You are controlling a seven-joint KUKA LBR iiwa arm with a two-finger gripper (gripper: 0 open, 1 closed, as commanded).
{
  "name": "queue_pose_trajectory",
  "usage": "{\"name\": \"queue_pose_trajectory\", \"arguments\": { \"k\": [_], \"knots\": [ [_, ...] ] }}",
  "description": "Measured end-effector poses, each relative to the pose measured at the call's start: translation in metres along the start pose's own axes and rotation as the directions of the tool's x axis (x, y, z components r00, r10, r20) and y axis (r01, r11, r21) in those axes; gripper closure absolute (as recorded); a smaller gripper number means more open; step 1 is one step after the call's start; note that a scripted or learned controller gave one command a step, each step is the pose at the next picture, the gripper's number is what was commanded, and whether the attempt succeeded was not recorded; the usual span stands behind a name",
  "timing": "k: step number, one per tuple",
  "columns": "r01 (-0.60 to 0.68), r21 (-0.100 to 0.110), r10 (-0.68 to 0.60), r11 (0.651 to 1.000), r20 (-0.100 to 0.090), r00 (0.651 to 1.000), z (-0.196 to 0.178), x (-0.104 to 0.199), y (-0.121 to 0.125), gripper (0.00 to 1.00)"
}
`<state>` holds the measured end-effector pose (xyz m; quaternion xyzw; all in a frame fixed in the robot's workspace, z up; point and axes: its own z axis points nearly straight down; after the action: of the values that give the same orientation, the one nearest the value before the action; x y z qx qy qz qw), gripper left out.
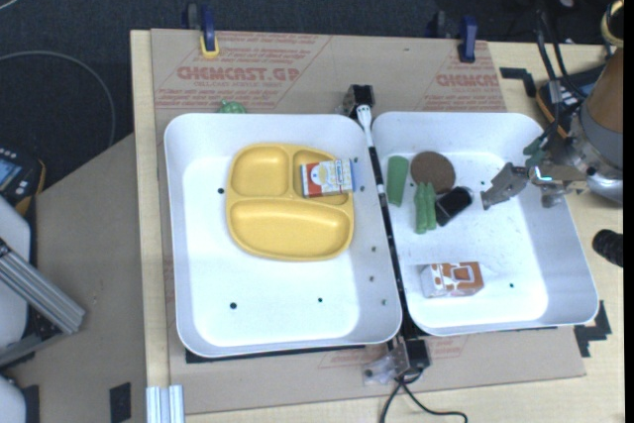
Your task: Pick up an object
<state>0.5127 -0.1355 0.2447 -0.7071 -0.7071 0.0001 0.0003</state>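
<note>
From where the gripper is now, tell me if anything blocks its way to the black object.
Nothing visible does. The gripper sits just right of the black object, with bare bin floor between them. The green pieces and brown disc lie on its far side.

Yellow tray (pixel 287 233), white bins (pixel 287 317)

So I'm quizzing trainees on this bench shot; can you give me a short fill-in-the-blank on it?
1. The yellow divided plate lies in the ____ bin.
2. The small carton on that plate sits in its upper ____ compartment.
3. The gripper hovers over the ____ bin.
4. The brown round object lies beside ____ pieces.

Missing: left; right; right; green
</note>
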Motion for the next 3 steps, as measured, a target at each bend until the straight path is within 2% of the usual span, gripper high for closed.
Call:
{"name": "queue_pose_trajectory", "arguments": {
  "k": [1, 2, 3],
  "knots": [
    [0.001, -0.003, -0.001, 1.000, 0.001, 1.000, -0.011, 0.000, 0.001, 1.00],
    [0.008, -0.006, -0.008, 1.000, -0.001, 1.000, -0.033, 0.062, 0.007, 1.00],
    [0.011, -0.005, -0.011, 1.000, -0.002, 1.000, -0.057, 0.148, -0.005, 1.00]
  ]
}}
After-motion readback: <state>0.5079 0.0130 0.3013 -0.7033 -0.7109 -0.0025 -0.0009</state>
